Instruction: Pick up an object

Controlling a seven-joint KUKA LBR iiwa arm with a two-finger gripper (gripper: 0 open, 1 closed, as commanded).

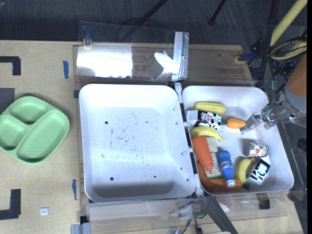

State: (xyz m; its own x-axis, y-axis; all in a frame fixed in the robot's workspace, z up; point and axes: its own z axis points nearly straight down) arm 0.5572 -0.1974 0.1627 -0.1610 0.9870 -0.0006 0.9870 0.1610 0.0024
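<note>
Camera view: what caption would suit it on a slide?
End effector poised over the right bin of toy food, beside an orange; left bin alongside.

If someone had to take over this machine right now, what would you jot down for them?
Gripper: over the right bin near its right wall, nothing visibly held.
Right bin holds the items: two bananas, a third near the front, a small orange piece, a blue bottle, an orange carrot-like toy.
Done: nothing lifted yet.
Left: pick up one object.
</note>
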